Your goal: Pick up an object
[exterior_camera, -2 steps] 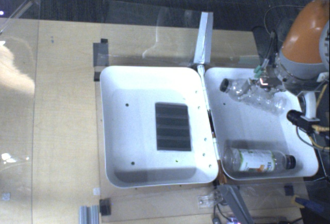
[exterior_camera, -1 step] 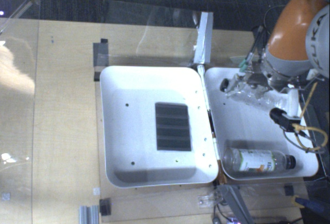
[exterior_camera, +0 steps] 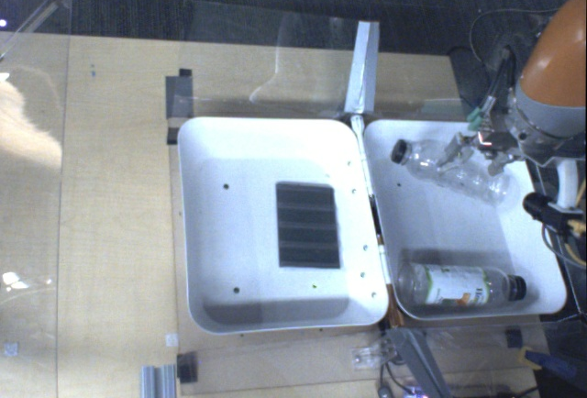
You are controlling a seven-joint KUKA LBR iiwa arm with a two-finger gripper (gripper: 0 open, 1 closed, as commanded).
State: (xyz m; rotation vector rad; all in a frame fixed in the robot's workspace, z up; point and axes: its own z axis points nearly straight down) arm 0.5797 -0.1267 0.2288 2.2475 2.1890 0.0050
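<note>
labelled bottle [exterior_camera: 463, 285] lies well below hand [exterior_camera: 479, 147], which touches clear bottle [exterior_camera: 445, 164].

Your right bin [exterior_camera: 541, 240]: clear bottle [exterior_camera: 449, 165] blocks far end, labelled bottle [exterior_camera: 463, 284] near wall; open floor between them.

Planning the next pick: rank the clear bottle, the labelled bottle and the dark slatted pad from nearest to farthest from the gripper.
1. Clear bottle, right bin, under the gripper.
2. Labelled bottle, right bin's near edge.
3. Dark slatted pad, left bin's middle.
</note>
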